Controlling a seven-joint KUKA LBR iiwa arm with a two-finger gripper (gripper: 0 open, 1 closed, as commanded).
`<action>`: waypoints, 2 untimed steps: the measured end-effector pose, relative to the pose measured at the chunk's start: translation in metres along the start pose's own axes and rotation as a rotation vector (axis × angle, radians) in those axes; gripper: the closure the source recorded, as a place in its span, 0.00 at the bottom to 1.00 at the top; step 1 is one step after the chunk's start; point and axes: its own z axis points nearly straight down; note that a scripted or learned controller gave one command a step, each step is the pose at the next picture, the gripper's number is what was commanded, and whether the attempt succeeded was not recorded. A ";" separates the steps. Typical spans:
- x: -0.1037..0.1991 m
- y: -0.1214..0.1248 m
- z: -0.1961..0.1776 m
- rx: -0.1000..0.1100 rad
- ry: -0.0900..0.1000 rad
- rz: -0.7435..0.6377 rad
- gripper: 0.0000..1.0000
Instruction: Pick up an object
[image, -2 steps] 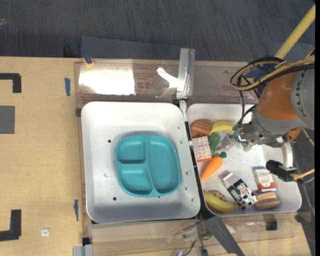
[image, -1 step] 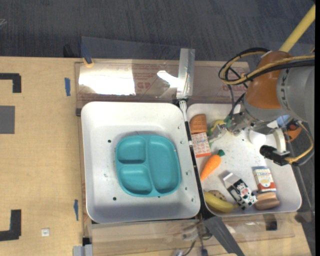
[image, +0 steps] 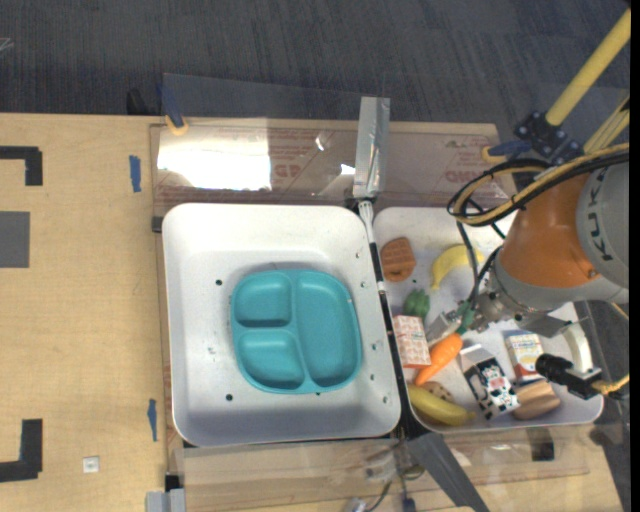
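The right bin (image: 590, 410) holds several toy foods. A brown bun (image: 398, 258) lies at its far left, with a yellow banana (image: 449, 264) beside it. A green pepper (image: 416, 303), a pink-and-white packet (image: 410, 338) and an orange carrot (image: 440, 358) lie along the bin's left side. A second banana (image: 438, 405) rests at the front. My gripper (image: 466, 314) hangs low over the middle of this bin, just above and right of the carrot and beside the pepper. The arm's orange band (image: 545, 250) hides what lies under it.
The left bin (image: 190, 260) holds a teal divided plate (image: 297, 329). In the right bin's front right lie a black-and-white object (image: 491, 383), a small carton (image: 524, 350) and a brown piece (image: 536, 401). A clear panel (image: 250, 160) stands behind the bins.
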 end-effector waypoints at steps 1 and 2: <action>0.002 0.004 -0.012 -0.009 -0.001 -0.003 1.00; 0.057 0.067 -0.101 -0.007 0.005 -0.107 1.00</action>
